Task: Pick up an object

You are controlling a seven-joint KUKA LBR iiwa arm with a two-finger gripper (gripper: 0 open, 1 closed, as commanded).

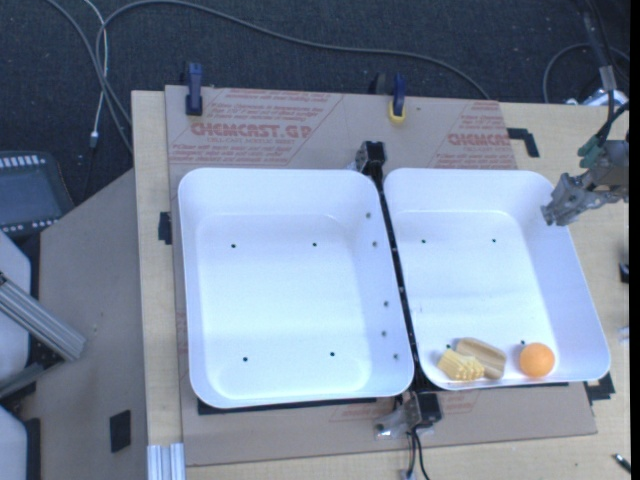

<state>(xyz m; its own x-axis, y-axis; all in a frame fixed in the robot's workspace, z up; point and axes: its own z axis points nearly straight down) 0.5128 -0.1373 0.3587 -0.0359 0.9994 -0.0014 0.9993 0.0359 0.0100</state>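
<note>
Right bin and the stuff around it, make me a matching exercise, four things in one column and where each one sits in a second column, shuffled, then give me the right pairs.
Things:
1. orange ball
2. corn cob
3. hand
4. yellow clamp

Places:
A. at the board's far edge
B. over the right bin's far right rim
C. near right corner of the right bin
D. near edge of the right bin, just left of the tan oblong piece's end

Pairs: 1-C, 2-D, 3-B, 4-A
</note>
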